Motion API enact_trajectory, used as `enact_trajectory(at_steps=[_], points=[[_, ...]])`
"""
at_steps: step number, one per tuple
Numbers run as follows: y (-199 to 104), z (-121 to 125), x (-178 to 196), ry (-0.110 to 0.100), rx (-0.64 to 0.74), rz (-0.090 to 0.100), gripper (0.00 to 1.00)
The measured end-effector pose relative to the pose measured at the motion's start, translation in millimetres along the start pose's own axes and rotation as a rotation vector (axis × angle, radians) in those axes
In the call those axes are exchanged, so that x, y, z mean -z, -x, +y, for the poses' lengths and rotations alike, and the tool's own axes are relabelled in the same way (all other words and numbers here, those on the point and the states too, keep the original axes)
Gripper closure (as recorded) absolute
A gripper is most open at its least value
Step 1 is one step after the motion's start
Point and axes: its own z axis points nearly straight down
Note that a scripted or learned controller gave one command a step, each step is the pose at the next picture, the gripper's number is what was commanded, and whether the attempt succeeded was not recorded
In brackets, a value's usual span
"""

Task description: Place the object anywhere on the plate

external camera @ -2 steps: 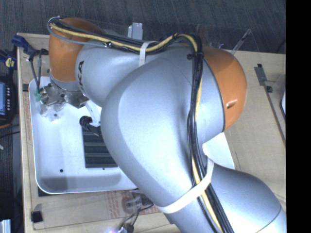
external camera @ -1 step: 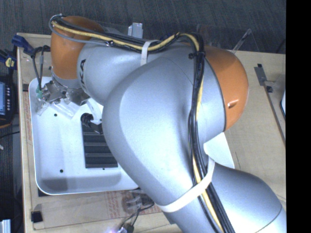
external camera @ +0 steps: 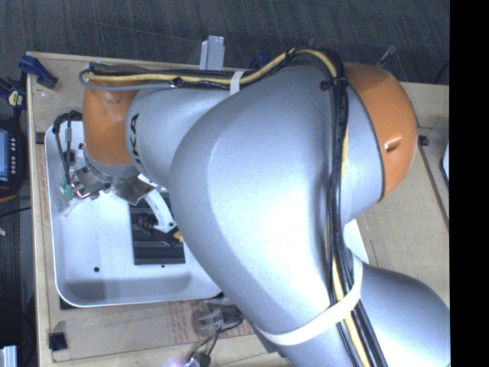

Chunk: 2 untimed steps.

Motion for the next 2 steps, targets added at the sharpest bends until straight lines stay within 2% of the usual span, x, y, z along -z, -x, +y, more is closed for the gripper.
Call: enact_trajectory(at_steps=[1,2], points=[[-2.8,-5.8,-1.1,0.000,-0.273,0.008,0.00],[-32.3,-60.7,13.0,-0.004,-0.626,0.010,0.00]])
